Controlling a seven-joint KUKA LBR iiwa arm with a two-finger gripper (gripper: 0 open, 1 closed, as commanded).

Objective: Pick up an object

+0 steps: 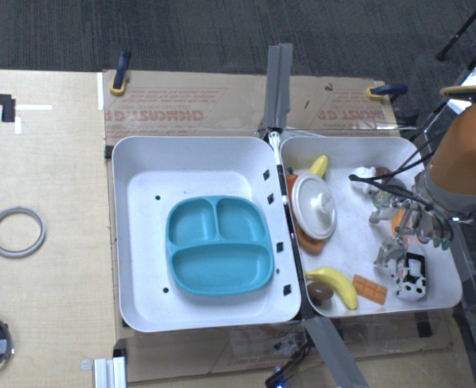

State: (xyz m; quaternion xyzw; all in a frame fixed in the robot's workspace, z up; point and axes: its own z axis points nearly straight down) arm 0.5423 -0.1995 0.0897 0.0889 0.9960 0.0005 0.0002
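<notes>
Red lettering runs along the cardboard sheet (221,103) behind the bins, printed upside down and mirrored from here; I can't make out the words.

A divided plate (220,246) lies in the left bin (132,217); a banana (335,284) in the right bin (440,293).

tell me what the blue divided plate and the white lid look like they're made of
Blue divided plate: likely plastic, matte, judging by its even colour and soft moulded ridges. White lid: a glossy highlight near its knob suggests glazed ceramic or hard plastic; the view leaves that open.
</notes>
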